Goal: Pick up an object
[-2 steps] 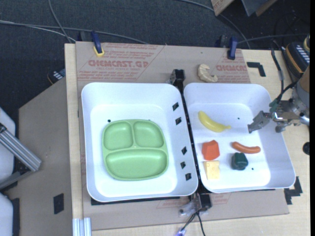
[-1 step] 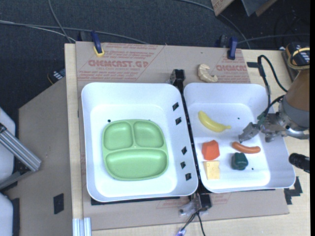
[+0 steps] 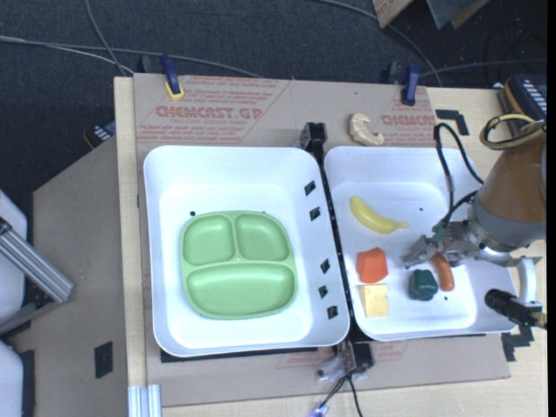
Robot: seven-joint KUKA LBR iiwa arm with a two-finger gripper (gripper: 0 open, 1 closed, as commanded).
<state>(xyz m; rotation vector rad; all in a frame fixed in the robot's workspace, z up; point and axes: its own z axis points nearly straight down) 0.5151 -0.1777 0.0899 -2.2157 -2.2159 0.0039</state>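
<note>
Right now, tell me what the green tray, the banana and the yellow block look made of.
Green tray: likely moulded plastic, matte pale green, with smooth rounded compartments.
Banana: probably a plastic or rubber toy, uniformly yellow with a slight sheen.
Yellow block: unclear, maybe foam or plastic, flat pale yellow and dull.

Both white bins look like smooth, slightly glossy plastic, same for the green divided plate. Bench top is matt cardboard-looking board, and the banana looks like shiny plastic.
</note>
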